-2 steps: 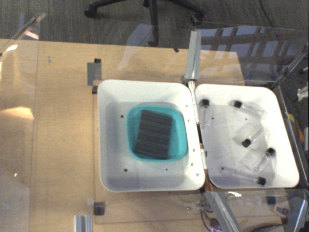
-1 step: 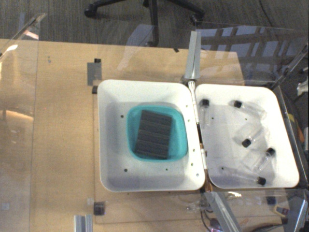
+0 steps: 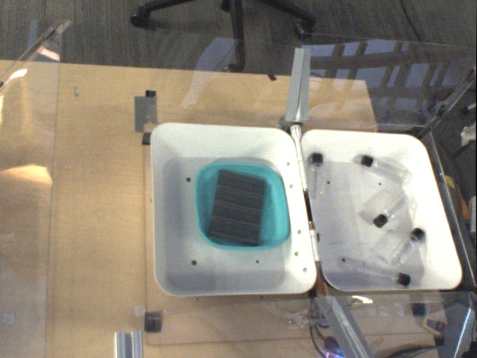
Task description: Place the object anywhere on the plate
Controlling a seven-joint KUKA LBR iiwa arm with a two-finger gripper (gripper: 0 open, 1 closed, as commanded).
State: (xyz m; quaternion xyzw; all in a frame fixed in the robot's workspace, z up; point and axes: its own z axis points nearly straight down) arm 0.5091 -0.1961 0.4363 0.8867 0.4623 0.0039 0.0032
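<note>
Grey carpet and a chair base [image 3: 235, 10] lie beyond the wooden tabletop [image 3: 89, 237]. Whether the gripper is open or closed cannot be told. The dark ribbed block [image 3: 237, 209] rests on the teal plate [image 3: 277, 200] in the left bin [image 3: 171, 200], its long axis running top to bottom. It looks already placed. Capped clear vials [image 3: 380, 218] lie scattered in the right bin [image 3: 440, 222].

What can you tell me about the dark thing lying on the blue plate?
The dark block is a flat, dark grey rectangle with raised ridges running across its top, and it looks soft, maybe foam or rubber. It lies flat in the middle of the teal plate, tilted a little clockwise, its long side running up and down the view. The plate sits in the left white bin. Only the plate touches the block.
</note>
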